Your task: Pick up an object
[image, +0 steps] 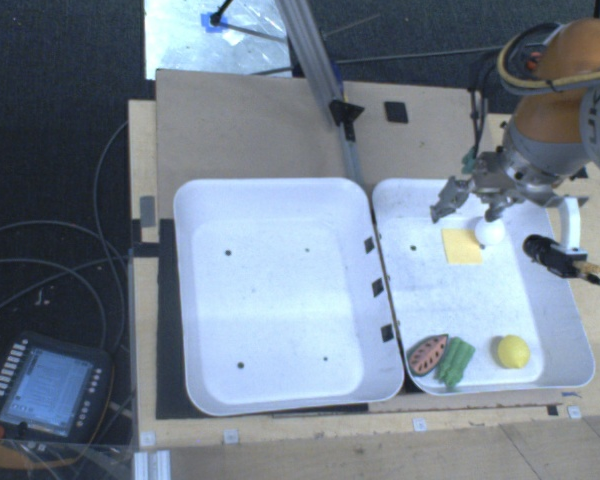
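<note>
In the right bin (pixel 550 298) lie a flat yellow square (pixel 463 247), a small white ball (pixel 490 232), a yellow lemon (pixel 513 351), a green pod-like toy (pixel 455 360) and a reddish-brown oval piece (pixel 427 353). My gripper (pixel 468 212) hangs over the far part of this bin, just above the yellow square and the white ball. Its two fingers are spread open and hold nothing. The white ball sits right under the right-hand finger.
The left bin (pixel 195 268) stands beside the right one, with a row of black clips (pixel 377 287) along their shared edge. A grey pole (pixel 315 48) slants over the bench behind the bins. A black cylinder (pixel 548 254) juts from the arm above the right bin's right edge.
</note>
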### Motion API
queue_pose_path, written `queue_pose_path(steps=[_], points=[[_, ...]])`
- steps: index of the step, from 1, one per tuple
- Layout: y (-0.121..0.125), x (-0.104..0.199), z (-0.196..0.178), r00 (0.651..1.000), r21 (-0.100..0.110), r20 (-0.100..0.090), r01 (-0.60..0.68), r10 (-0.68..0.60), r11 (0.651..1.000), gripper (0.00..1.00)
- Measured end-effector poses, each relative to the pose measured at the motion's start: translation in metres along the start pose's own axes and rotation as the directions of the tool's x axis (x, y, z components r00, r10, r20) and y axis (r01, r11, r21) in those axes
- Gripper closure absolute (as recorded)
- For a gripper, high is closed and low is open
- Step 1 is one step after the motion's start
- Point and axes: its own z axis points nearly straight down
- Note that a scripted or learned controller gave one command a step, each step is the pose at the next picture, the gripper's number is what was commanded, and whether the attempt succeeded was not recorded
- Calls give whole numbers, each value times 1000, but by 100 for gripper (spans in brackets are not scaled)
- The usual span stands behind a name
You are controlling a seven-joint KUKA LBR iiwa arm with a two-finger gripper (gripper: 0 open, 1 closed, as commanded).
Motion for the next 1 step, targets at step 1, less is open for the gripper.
queue_pose_path(steps=[1], points=[[-85,-5,-12,1000,-1,0,-2,2,1000,0]])
